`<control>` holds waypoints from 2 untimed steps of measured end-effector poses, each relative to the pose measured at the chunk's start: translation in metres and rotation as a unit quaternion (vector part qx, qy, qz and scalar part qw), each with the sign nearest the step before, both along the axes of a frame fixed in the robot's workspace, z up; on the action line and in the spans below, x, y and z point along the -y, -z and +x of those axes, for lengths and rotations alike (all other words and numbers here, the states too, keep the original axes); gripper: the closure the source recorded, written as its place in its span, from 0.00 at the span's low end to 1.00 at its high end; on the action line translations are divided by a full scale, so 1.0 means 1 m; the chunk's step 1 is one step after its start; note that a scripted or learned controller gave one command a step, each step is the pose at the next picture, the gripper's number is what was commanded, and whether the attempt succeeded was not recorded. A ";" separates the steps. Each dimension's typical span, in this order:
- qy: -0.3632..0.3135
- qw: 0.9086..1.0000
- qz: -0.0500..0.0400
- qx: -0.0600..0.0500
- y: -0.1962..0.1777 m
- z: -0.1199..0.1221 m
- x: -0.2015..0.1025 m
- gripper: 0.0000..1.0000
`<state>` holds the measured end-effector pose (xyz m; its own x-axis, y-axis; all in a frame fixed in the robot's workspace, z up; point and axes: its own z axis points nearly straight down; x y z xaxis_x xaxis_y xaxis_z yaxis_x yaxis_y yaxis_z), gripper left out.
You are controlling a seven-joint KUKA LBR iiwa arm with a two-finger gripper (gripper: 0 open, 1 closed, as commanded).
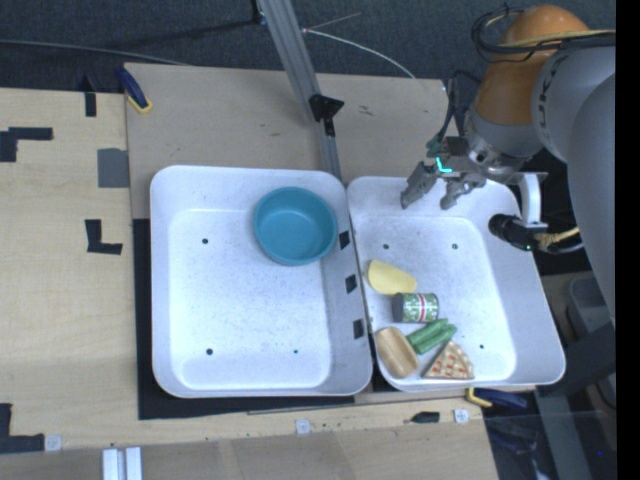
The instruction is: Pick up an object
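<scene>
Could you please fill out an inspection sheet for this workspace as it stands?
Surface: wooden bench with left bin and right bin side by side.
Job's things: yellow piece, can, green vegetable, bread, pizza slice, clustered in right bin.
Clutter: blue bowl in left bin.
Grippers: gripper open, above right bin's far edge, holding nothing.
Cables: black cable loops over arm.
Surroundings: dark tape marks on bench.

We see a tan desk [60, 298] carrying two white bins: one left [180, 368], one right [520, 358] (side by side), with black tape marks [98, 238].
</scene>
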<state>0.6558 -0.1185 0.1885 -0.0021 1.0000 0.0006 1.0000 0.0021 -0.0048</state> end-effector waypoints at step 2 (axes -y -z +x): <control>0.000 1.000 -0.001 -0.001 0.061 0.004 -0.007 0.00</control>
